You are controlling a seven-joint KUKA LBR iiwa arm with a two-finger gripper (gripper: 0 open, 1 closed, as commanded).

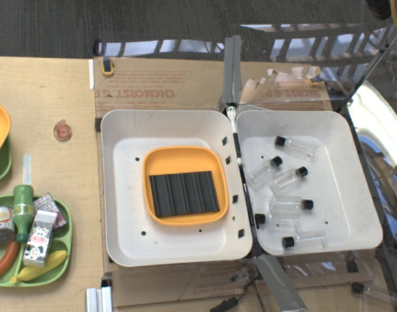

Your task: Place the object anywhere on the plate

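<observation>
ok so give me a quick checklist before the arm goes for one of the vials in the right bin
1. Plate in place: ok. The orange plate sits flat in the left bin.
2. Landing spot: cannot tell. A dark ribbed insert covers most of the plate; only the rim is bare.
3. Objects available: ok. Several clear vials with black caps lie in the right bin.
4. Easy pick: ok. The top vial lies apart from the others.
5. Crowding: not ok. The lower vials lie close together.
6. Path between bins: ok. Only the low divider stands in the way.
</observation>
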